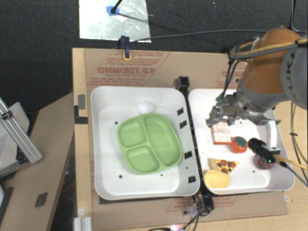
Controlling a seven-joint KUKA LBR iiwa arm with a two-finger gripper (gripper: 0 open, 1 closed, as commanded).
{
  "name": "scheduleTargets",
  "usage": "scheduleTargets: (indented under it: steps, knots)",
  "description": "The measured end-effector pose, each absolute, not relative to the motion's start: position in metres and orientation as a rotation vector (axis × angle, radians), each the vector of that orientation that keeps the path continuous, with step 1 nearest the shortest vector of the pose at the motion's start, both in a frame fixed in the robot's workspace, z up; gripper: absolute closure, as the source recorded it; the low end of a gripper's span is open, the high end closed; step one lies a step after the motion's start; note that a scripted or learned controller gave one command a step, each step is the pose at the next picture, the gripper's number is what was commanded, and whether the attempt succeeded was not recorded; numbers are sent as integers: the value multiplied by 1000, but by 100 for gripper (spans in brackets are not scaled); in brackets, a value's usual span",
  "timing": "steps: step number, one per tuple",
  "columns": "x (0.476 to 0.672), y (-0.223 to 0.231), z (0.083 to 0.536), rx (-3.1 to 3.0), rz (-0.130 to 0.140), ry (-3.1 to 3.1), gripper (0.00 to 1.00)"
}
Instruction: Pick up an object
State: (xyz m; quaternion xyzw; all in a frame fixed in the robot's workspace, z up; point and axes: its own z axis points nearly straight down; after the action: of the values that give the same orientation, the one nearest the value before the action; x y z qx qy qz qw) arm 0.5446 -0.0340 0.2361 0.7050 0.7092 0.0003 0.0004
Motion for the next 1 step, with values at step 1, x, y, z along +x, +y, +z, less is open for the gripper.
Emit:
scheduleTargets:
  steps: [1]
  knots:
    - [552, 16, 227, 2212, 3, 2229, 100]
